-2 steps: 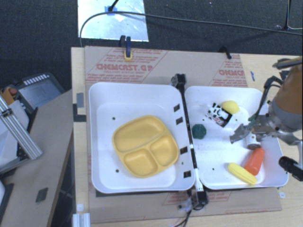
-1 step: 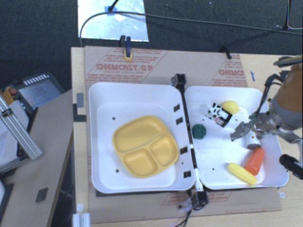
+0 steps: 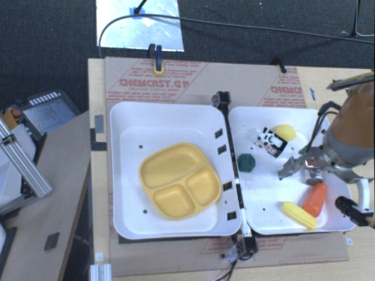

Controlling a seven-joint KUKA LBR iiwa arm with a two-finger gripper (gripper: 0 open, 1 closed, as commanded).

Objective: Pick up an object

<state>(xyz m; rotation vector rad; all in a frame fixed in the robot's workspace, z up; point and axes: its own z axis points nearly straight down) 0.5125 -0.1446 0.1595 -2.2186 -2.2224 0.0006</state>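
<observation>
Pickup not yet achieved. Gripper (image 3: pixel 297 167) low in right bin (image 3: pixel 258 215), finger state impossible to tell. Carrot (image 3: pixel 315 199) just beside, resting on bin floor against corn cob (image 3: pixel 300 214). Grasp and lift outstanding.

Arm (image 3: pixel 351 127) cut off at right edge. Hand (image 3: pixel 307 167) too blurred to read. It covers the carrot's (image 3: pixel 315 199) top end.

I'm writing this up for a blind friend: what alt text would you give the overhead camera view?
A grey robot arm's gripper hovers over the right white bin, just above an orange carrot beside a yellow corn cob. A green ball, a cow toy and a lemon lie nearby; the left bin holds a yellow divided tray.
</observation>
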